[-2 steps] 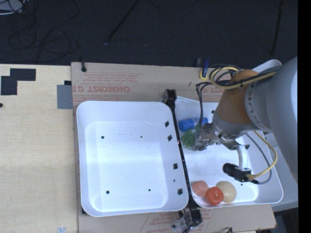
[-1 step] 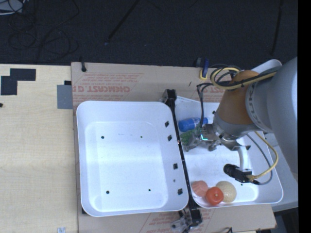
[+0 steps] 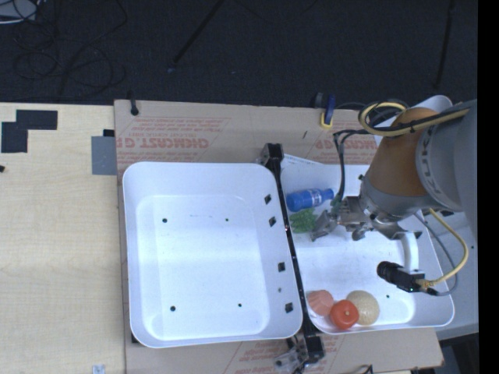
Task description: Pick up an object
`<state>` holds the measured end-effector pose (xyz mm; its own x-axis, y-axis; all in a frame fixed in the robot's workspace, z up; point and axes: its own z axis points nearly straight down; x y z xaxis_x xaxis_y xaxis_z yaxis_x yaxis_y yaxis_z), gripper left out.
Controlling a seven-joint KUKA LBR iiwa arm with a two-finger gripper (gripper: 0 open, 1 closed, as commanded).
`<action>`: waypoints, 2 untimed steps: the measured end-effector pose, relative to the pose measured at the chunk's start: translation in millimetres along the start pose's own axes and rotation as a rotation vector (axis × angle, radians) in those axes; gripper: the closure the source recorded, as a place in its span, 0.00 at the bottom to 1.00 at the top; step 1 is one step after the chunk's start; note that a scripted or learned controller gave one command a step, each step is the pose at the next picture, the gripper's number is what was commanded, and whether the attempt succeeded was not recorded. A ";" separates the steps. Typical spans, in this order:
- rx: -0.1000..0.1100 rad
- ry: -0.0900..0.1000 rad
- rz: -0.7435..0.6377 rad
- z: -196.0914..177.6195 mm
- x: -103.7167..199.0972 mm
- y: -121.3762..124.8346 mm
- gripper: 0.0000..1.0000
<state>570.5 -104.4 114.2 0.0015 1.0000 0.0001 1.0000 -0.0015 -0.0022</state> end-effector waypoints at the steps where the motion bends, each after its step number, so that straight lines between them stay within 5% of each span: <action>1: -0.001 -0.005 0.003 27.6 -100.4 28.5 0.00; 2: -0.013 -0.005 -0.003 -81.1 -110.8 76.5 0.00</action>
